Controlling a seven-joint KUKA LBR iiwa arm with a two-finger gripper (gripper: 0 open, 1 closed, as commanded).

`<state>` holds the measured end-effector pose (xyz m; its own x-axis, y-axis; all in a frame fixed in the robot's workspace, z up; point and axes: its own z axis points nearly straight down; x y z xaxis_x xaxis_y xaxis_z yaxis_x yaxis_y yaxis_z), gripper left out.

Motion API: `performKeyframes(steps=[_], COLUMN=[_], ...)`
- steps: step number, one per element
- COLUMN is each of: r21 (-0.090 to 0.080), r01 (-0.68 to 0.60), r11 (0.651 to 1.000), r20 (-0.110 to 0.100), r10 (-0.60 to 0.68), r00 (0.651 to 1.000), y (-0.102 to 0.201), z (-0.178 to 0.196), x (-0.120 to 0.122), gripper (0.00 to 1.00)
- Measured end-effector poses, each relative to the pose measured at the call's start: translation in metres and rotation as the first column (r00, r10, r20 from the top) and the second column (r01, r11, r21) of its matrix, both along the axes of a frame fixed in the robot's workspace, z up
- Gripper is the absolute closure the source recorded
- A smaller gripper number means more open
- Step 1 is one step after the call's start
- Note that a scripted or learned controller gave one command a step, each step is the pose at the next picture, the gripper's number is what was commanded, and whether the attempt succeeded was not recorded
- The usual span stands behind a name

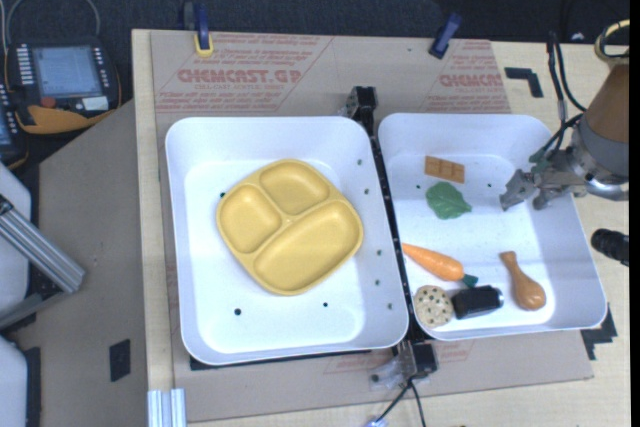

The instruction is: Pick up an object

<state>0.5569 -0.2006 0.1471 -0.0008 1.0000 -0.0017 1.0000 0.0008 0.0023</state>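
My view is evenly bright; the white bins (200,215) glare slightly, shadows stay soft, and the far corners look dim.

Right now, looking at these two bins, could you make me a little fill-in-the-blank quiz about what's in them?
1. The yellow tray lies in the ____ bin.
2. The carrot is colored ____.
3. The tray has ____ compartments.
4. The gripper hovers over the ____ bin, away from the carrot.

Missing words: left; orange; three; right
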Motion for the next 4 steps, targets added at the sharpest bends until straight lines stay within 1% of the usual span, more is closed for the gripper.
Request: performKeyframes(steps=[1,2,3,4], r21=[-0.002,-0.003,-0.001,0.004], r01=[-0.001,0.000,0.000,-0.003], r11=[1.000,1.000,1.000,1.000], r20=[0.005,0.006,0.002,-0.005], r10=[0.001,0.000,0.000,0.003], r00=[1.000,1.000,1.000,1.000], y=[0.001,-0.008,-0.009,0.042], z=[0.064,0.121,0.130,0.114], x=[0.002,-0.002,-0.002,-0.010], gripper=[1.00,1.00,1.00,1.00])
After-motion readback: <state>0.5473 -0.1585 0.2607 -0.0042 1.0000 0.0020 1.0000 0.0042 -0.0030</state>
